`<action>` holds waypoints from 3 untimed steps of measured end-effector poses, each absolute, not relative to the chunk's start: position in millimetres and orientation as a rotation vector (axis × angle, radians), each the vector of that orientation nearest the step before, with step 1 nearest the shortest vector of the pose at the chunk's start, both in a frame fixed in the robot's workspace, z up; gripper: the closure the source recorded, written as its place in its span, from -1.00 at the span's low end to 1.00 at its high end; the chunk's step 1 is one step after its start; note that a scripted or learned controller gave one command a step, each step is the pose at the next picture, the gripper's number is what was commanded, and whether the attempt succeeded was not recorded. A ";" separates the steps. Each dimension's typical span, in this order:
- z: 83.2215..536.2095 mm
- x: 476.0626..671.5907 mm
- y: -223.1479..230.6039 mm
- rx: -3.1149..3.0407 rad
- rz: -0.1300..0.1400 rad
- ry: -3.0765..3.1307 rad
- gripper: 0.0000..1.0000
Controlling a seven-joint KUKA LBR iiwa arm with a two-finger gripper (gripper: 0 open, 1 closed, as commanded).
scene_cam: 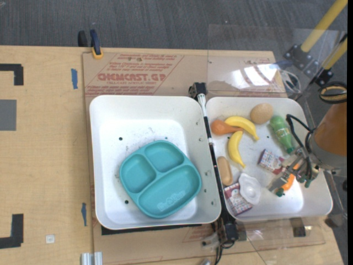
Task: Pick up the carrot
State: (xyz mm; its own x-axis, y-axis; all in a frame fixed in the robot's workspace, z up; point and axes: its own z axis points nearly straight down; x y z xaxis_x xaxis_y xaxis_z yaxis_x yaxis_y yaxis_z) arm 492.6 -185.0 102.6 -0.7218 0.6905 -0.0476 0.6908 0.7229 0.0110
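Claw [290,176] directly over the carrot [285,184], touching it.

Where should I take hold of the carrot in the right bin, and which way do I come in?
The carrot lies flat and slanted near the right bin's lower right, with the orange body up-right and the green top down-left. Probably best to grip the orange body at mid-length, coming straight down from above and closing across its narrow width. The white cup sits apart on its left.

Grey arm [331,134] in from the right — orange-banded wrist bent down, end effector [295,173] low.
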 end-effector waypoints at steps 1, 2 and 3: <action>102.3 491.6 -191.6 0.815 -0.024 2.974 -1.00; 103.0 516.5 -212.4 1.103 0.010 2.893 -1.00; 102.6 535.7 -196.0 1.340 0.001 2.789 -1.00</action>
